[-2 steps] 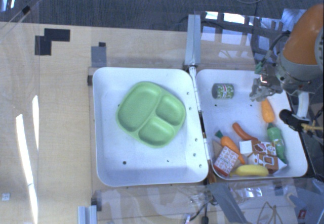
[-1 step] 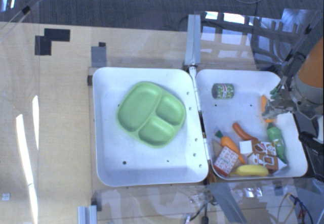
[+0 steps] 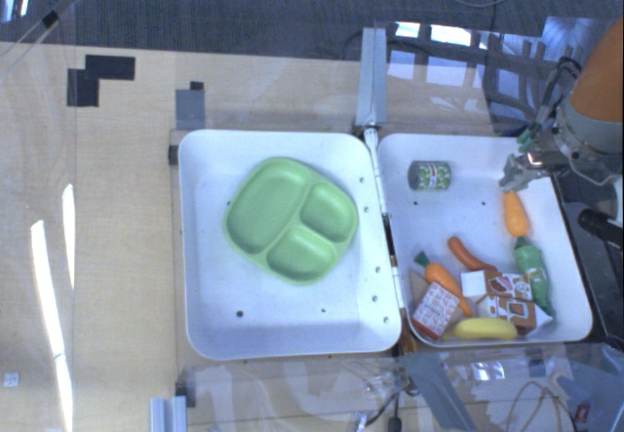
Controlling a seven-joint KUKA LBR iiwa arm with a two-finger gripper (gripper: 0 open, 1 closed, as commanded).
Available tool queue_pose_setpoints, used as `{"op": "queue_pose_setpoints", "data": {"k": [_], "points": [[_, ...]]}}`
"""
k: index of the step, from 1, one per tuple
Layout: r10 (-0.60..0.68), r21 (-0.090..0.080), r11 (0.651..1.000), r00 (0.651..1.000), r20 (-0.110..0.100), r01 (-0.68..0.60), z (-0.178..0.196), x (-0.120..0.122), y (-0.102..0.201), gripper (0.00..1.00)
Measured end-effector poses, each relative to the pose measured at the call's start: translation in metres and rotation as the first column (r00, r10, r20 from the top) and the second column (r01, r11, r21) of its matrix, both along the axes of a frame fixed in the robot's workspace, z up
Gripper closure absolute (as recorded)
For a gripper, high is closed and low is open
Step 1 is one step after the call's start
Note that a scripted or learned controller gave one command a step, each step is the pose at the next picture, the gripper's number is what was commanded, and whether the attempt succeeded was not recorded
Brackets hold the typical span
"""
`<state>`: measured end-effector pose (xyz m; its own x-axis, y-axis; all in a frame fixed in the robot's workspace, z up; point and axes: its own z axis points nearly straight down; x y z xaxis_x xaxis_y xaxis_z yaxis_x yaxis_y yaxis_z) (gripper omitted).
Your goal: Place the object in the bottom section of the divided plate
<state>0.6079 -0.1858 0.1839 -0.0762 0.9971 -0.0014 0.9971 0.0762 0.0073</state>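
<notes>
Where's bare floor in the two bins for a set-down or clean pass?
Left bin: open white floor all around the green divided plate, widest along its near edge. Right bin: bare strip between the can and the orange carrot. Near end is crowded: banana, cartons, sausage.

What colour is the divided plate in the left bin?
Light green, plain; the divided plate shows clearly in the camera view.

The arm enters at the right edge, its orange band [image 3: 597,89] above the grey wrist. The gripper [image 3: 520,170] hangs over the upper right corner of the right bin [image 3: 575,323], fingers pointing down-left.
</notes>
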Motion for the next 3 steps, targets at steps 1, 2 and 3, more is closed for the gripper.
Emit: {"op": "queue_pose_setpoints", "data": {"k": [1,2,3], "points": [[0.275,-0.001,0.962,0.962,-0.002,-0.275,-0.071,-0.068,-0.019,1.00],[0.141,-0.001,0.990,0.990,0.000,-0.141,0.016,-0.105,0.039,1.00],[0.177,0.000,0.984,0.984,-0.003,-0.177,0.001,-0.120,0.128,1.00]]}}
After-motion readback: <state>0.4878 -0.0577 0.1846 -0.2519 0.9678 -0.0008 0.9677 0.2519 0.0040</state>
